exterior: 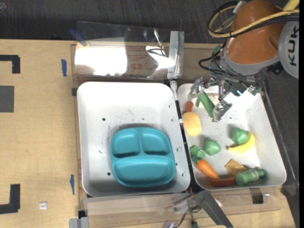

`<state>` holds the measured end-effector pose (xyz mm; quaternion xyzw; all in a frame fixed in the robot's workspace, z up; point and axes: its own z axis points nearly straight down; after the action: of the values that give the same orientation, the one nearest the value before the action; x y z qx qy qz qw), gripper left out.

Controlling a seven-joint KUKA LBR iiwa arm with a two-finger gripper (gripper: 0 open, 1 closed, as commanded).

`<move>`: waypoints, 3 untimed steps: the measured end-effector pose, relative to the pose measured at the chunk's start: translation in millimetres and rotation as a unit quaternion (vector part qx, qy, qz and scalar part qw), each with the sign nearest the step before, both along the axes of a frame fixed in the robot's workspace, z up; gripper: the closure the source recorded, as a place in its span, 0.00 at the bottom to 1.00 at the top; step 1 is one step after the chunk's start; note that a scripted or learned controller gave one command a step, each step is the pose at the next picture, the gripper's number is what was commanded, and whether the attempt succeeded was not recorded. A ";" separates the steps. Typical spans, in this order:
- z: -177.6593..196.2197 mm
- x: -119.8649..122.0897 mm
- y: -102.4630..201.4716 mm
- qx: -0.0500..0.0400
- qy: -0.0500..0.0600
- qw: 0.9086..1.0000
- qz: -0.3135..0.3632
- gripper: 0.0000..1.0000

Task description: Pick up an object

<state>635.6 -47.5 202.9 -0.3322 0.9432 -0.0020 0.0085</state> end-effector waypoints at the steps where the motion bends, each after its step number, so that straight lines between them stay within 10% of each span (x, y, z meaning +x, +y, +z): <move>1: 75.6 16.0 6.2 0.001 0.001 0.999 -0.049 1.00; 3: 67.1 32.9 -42.5 0.000 0.003 1.000 -0.005 1.00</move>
<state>668.5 -89.9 270.0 -0.3274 0.9449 -0.0012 0.0055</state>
